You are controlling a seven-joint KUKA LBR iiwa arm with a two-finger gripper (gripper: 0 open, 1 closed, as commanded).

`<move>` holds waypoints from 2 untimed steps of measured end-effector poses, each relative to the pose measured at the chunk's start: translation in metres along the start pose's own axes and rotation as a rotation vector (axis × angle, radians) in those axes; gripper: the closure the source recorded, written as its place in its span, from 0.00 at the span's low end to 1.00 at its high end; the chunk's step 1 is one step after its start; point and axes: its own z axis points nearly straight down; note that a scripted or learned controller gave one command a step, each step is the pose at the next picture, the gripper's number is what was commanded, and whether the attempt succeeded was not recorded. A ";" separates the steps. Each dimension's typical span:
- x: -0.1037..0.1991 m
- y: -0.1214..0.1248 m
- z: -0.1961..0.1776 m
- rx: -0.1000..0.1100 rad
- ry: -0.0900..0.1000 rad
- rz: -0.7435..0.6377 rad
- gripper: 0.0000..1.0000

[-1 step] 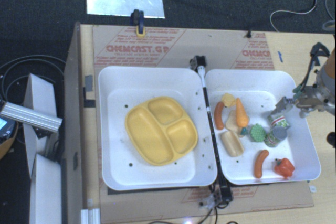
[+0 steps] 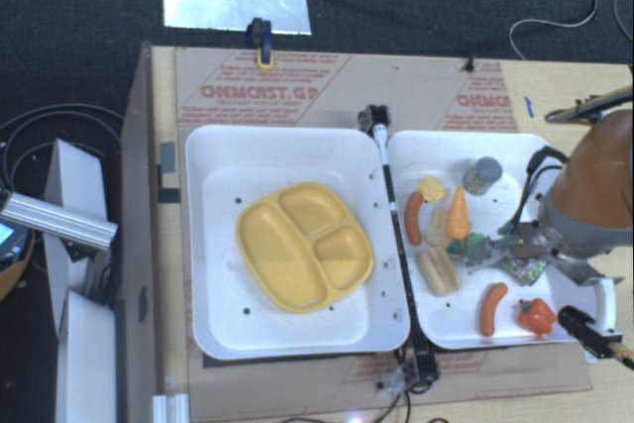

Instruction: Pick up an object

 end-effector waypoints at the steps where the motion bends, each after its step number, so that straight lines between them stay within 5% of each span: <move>1: 0.038 0.049 0.046 -0.019 -0.009 0.000 0.00; 2: 0.054 0.098 0.050 -0.004 -0.004 -0.001 0.00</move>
